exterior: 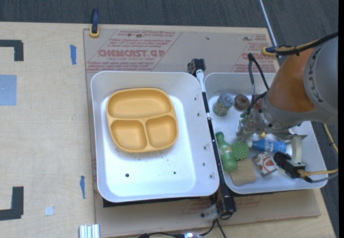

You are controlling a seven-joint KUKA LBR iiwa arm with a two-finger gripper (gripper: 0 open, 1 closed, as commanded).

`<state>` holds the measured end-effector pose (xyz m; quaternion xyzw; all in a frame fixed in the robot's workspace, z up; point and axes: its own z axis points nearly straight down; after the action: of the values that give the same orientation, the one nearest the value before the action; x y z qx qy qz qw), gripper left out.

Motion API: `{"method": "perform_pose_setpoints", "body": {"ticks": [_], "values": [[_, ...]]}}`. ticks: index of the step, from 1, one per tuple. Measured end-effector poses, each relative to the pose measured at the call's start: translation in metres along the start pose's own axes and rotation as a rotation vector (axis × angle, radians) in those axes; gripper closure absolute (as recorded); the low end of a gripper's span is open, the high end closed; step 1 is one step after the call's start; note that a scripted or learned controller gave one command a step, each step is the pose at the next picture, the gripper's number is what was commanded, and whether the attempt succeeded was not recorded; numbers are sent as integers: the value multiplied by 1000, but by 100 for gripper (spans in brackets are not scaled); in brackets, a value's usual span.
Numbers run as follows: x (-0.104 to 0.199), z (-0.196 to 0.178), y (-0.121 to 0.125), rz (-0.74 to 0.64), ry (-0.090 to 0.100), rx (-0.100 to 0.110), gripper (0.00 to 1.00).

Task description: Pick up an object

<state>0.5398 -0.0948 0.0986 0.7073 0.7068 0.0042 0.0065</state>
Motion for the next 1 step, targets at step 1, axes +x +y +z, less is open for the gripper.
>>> {"method": "perform_pose_setpoints", "body": {"ticks": [1], "values": [[0, 0, 0, 0, 0, 1, 0]]}}
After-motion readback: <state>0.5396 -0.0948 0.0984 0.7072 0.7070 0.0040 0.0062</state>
